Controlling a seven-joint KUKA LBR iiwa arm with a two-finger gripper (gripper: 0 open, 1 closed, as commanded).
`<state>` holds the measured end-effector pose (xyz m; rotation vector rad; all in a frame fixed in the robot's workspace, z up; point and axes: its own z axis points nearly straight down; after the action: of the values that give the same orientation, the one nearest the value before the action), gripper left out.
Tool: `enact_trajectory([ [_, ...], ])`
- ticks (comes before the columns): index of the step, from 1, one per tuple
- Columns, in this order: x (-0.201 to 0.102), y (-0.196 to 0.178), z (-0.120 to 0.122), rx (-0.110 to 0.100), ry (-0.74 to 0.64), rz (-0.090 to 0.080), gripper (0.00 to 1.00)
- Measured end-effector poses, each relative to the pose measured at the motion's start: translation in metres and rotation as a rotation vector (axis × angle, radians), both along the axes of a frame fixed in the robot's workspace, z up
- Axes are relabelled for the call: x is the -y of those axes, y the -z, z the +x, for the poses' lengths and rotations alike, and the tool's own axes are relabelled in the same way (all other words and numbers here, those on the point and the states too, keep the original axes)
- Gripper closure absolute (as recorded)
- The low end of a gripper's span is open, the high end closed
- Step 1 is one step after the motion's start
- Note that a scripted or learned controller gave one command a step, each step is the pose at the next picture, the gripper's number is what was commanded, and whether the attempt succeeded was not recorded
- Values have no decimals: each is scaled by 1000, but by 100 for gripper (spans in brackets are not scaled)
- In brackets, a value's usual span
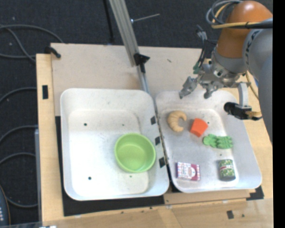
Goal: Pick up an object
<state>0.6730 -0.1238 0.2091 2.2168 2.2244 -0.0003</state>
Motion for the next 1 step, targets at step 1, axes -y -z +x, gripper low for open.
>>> enact_trajectory([
  [1,0,0,0,0,-1,-1,0],
])
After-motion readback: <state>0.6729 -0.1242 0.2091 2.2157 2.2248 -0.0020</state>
